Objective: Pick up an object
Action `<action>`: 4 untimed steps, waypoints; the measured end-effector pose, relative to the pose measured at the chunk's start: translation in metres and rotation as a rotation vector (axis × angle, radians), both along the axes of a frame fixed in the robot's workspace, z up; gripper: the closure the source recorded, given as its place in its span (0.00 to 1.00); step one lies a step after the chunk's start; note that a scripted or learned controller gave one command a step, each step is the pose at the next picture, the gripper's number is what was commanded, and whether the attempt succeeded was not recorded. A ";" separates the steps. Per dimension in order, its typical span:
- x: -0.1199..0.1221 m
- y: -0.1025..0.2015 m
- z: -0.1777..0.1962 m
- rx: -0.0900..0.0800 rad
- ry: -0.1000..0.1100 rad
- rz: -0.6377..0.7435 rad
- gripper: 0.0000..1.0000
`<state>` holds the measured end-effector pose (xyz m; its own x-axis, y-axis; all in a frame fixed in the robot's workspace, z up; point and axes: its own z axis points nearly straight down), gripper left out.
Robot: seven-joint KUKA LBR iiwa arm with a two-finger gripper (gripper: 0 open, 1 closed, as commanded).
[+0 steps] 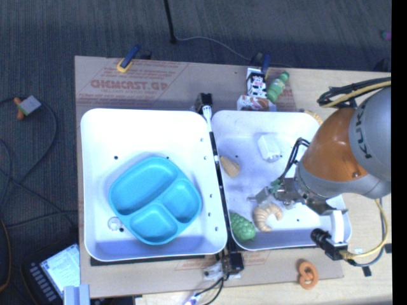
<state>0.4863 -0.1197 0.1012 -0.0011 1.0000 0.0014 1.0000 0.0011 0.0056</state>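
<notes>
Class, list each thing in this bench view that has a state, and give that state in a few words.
Blue divided plate: upright in the left bin, compartments bare.
Croissant: lying in the right bin, by the hand.
Green toy: lying at the near wall.
White block: lying flat.
Pretzel: on the bench, outside.

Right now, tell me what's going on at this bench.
The grey and orange arm has reached into the right bin, its end effector low near a croissant and a green toy. Nothing is visibly gripped. The left bin holds a blue divided tray.
</notes>
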 end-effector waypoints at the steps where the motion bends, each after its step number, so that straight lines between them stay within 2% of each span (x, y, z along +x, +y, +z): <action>1: 0.002 -0.001 0.011 -0.002 -0.005 -0.001 1.00; 2: -0.003 -0.068 0.072 -0.004 0.005 -0.003 1.00; 3: -0.002 -0.019 0.146 -0.002 0.004 0.000 1.00; 4: -0.002 0.055 0.160 -0.001 0.005 0.000 1.00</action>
